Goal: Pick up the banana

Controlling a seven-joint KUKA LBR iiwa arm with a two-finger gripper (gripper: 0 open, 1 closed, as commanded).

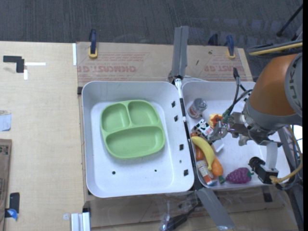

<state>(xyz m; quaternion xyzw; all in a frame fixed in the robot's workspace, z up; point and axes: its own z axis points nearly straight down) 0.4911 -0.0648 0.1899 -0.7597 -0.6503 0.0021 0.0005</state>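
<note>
Two white bins sit side by side on the counter. The left bin holds a green plate with three compartments, lying flat near the bin's middle and a little toward its far side; nothing lies in any of the compartments.

The right bin holds a cluster of small things along its left wall. The banana lies there, yellow and curved, running from near the wall toward the bin's near side. An orange carrot-like piece lies just beside it on the right, touching or nearly so, and a small bottle with a red and white label lies against the wall below the banana. A purple bunch of grapes sits near the bin's front edge, apart from the banana. Toward the far end stands a small can, tilted, and below it a black-and-white patterned toy and a small yellow and red piece.

The arm comes in over the right bin, its orange band above the wrist. The gripper hangs just above and to the right of the banana's upper end, beside the patterned toy. Whether it is clenched or released cannot be told, and nothing is seen held in it. The banana rests in the bin.
</note>
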